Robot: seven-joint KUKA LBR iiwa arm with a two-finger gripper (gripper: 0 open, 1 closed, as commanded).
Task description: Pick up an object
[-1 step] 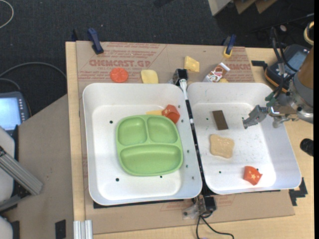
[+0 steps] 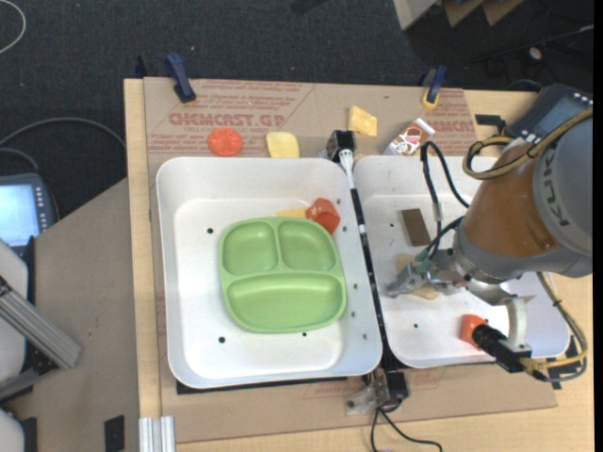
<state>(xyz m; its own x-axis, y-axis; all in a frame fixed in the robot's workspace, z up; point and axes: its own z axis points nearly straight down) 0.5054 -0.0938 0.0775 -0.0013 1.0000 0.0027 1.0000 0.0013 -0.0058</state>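
Table edge, nearest [image 2: 283, 412]: brown cardboard sheet under both bins; a small black clip and loose cable at the front between them.
Right bin [image 2: 433, 351]: shallow, white; a small orange object [image 2: 471, 327] lies near its front right, just beside a black fitting on the arm's cabling; a dark brown flat piece [image 2: 414, 225] lies farther back, near the middle.
Arm [image 2: 528, 205]: grey with an orange band, reaching in from the right, bent low over the right bin; cables loop around the wrist.
Fingers [image 2: 407, 279]: pointing left, down at the bin floor by the left wall; a pale tan bit sits right at the tips; cannot tell how far apart they stand, nor whether anything is between them.
Left bin [image 2: 188, 252]: shallow, white, touching the right bin along one wall.
Green tray [image 2: 281, 276]: three compartments, lying flat mid-bin.
Red-orange piece [image 2: 324, 213]: just behind the tray's far right corner, beside a thin yellow sliver.
Far cardboard: orange disc [image 2: 225, 141]; yellow block [image 2: 282, 144]; yellow wedge [image 2: 363, 121]; red-and-white packet [image 2: 411, 139]; all outside the bins.
Back edge: blue clamps [image 2: 179, 76] pinning the sheet.
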